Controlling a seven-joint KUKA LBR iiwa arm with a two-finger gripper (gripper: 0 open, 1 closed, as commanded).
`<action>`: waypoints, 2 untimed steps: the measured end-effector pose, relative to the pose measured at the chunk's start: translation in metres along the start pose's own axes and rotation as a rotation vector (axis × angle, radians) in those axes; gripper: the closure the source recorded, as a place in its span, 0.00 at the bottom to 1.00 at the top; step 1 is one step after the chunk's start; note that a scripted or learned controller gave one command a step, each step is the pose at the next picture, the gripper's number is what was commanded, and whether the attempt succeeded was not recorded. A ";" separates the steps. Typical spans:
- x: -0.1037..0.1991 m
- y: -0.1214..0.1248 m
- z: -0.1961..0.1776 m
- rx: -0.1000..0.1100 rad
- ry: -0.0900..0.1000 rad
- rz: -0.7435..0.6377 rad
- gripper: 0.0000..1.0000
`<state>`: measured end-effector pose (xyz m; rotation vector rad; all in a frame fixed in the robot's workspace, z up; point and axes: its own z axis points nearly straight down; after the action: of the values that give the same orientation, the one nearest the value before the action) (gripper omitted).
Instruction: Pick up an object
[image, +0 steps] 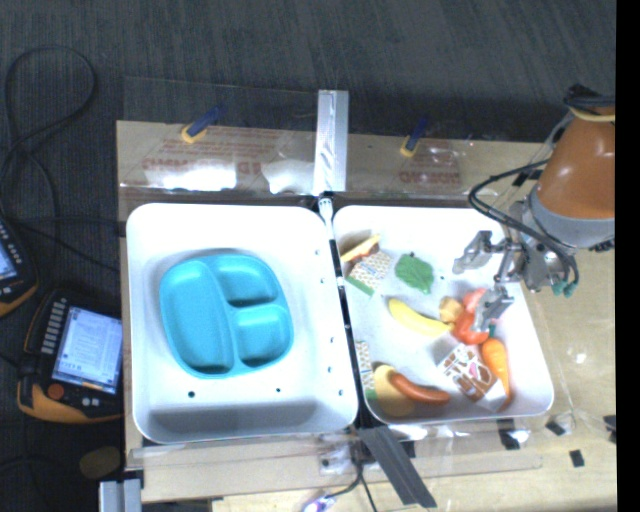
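Over the right bin (540, 385) I see the gripper (487, 278) hanging with its fingers spread apart, clamped on nothing. Toy food lies below it: a banana (415, 317), a tomato (467, 322) just under one fingertip, a carrot (497, 366). My left bin (140, 300) carries a blue tray (227, 312)

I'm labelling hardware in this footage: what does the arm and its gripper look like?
The arm is grey with a rounded orange band above the wrist. Black cables loop off its side. The gripper is grey metal with two slim fingers, and a small teal part sits near the wrist.
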<state>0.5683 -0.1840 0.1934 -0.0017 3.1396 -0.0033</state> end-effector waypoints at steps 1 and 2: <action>-0.057 -0.007 0.058 0.001 0.000 0.303 0.00; -0.009 0.004 0.104 -0.001 -0.009 0.582 0.00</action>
<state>0.5778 -0.1805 0.0897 0.8973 2.9994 -0.0009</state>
